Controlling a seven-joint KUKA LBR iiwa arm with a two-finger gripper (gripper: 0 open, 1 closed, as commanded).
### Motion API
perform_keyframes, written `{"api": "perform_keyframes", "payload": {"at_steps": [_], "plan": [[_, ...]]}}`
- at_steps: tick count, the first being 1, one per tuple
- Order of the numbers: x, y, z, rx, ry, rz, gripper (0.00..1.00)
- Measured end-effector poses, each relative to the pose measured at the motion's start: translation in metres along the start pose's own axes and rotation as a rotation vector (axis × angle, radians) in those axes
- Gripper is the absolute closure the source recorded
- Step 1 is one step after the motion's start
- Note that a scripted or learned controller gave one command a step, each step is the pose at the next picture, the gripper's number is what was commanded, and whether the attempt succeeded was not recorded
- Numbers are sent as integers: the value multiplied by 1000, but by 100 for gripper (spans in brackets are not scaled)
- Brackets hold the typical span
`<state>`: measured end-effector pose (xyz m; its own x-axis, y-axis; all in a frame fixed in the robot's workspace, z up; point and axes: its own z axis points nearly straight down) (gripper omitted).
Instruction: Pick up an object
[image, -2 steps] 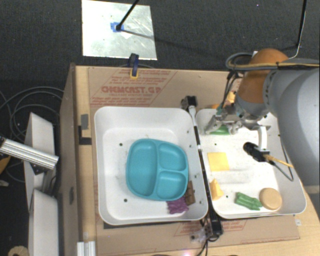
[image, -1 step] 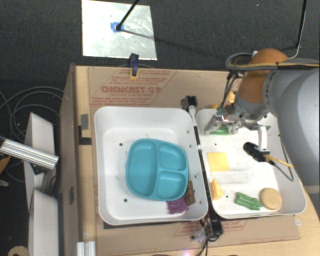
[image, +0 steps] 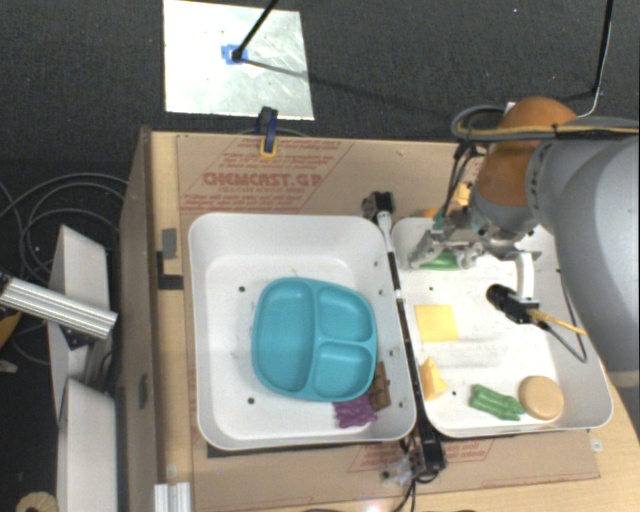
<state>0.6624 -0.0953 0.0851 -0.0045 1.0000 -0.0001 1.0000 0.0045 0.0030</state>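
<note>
1. The gripper (image: 452, 250) is positioned low over the far left corner of the right bin (image: 480, 350). Whether it is spread or pressed together cannot be determined from the camera view.
2. A small green piece (image: 436, 263) is located directly at the gripper's tip, close to the wall shared with the left bin (image: 225, 300). Whether the piece is gripped cannot be told.
3. A yellow square (image: 436, 323) is laid flat just nearer the camera than the green piece, apart from it.
4. A yellow wedge (image: 432, 380) is set against the shared wall at the near end.
5. A green oblong (image: 496, 402) and a tan disc (image: 543, 397) are placed side by side along the near wall.
6. Bare floor is left in the middle of the right bin, between the yellow square and the tan disc.
7. The left bin is occupied by a blue divided plate (image: 315, 340), with a purple item (image: 352, 412) and a brown item (image: 381, 388) at the plate's near right edge.
</note>
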Motion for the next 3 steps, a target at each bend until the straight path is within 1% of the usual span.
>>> {"api": "perform_keyframes", "payload": {"at_steps": [3], "plan": [[0,0,0,0,0,0,0]]}}
